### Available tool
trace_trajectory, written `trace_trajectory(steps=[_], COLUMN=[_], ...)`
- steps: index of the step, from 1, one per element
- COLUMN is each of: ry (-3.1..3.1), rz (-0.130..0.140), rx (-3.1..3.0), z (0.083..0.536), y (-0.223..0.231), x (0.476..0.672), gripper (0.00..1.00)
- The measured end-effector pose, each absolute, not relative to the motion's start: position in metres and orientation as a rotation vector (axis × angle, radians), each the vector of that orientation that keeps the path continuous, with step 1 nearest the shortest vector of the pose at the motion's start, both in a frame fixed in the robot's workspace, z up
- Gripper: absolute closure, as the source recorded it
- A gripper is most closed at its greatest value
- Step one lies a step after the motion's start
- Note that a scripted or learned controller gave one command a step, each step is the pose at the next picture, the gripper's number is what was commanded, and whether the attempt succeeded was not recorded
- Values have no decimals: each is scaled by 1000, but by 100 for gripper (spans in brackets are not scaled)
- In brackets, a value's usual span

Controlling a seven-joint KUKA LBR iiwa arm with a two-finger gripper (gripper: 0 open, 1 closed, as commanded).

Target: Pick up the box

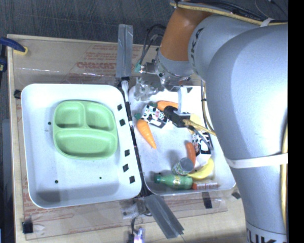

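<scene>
Box of white card with black printed patches (pixel 153 115): flat on the floor of the right-hand shallow white bin (pixel 167 148), just below the grey two-finger gripper (pixel 143 89) in the view, apart from it, not held. Gripper poised over that bin's far left corner, close to the wall between the two bins; open or shut, cannot tell. Long orange carrot (pixel 146 132) just past the box from the gripper, slanting downward, its top close to the box's lower left corner. Stubbier orange carrot (pixel 166 105) down and to the view's right of the gripper, against the box's upper edge. Farther from the gripper, toward the bin's near side: small orange carrot (pixel 191 153), grey metal can (pixel 183 166), yellow banana (pixel 206 170), green plastic bottle (pixel 173 181) lying on its side. Another white piece with black print (pixel 202 145) beside the small carrot, kind unclear. Well to the view's left of the gripper, in the left-hand shallow white bin (pixel 30 105), pale green divided plate (pixel 85 129).
</scene>
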State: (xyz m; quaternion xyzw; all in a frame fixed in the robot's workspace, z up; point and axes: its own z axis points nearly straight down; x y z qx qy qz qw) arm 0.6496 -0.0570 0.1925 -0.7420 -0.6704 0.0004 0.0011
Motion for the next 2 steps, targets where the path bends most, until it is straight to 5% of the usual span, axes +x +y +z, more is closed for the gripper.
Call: trace_trajectory(steps=[1,2], ry=[-2159,-2320], rz=[1,-1], rx=[-2281,-2120], z=[223,352], y=[-164,-199], x=[630,649], gripper=[100,100])
